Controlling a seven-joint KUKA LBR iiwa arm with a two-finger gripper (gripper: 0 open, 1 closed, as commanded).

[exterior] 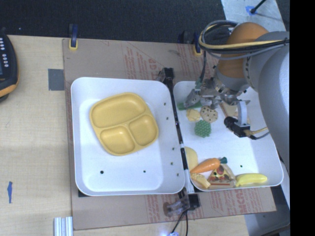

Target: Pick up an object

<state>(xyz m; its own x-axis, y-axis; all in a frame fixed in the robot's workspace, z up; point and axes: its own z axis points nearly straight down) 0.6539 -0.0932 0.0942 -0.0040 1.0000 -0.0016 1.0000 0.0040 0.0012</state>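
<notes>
A yellow divided plate, orange carrot, yellow banana, green broccoli, white bins.

Left bin: holds a yellow divided plate.
Bench edge: blue clamp at the cardboard sheet.
Far left: black-and-orange handheld controller.

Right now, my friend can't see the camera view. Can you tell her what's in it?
A grey robot arm reaches into the right bin, above toy food: cookie, broccoli, carrot, banana. The left bin holds a yellow divided plate.
</notes>
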